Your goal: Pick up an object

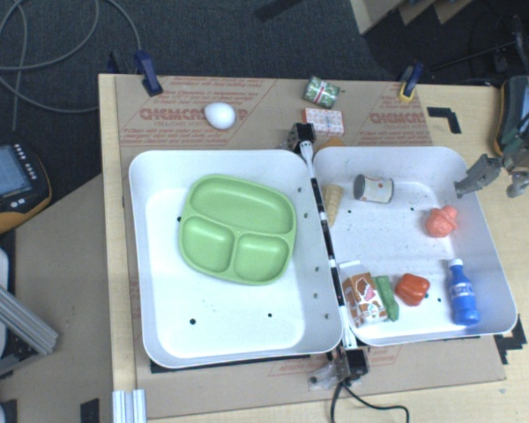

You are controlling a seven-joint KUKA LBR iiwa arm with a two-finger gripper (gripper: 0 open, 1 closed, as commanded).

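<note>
1. Farthest left on the bench sat the left bin (150, 236), which held a green divided plate (238, 229) lying flat near its middle.
2. Behind the bins, on the cardboard, lay a white egg-shaped object (219, 115), a small green can (322, 91) and a patterned packet (324, 121), all well apart from the arm.
3. The right bin (489, 245) carried the candidates for picking: a grey and white cylinder (374, 189) near the back wall, a snack packet (362, 297) touching a green pepper-like piece (387, 297) at the front, a red toy (413, 288) just beside them, a pink-orange lump (441, 221) toward the right wall, and a blue bottle (462, 293) at the front right.
4. The gripper (476, 177) hung at the right bin's back right edge, above its rim; whether its pincer was apart or together could not be told, and nothing was seen in it.
5. By my judgement, the approach step was in hand, with no object picked yet.
6. The pink-orange lump lay nearest, so the next move likely called for shifting forward over it, descending squarely and closing around it clear of the wall.
</note>
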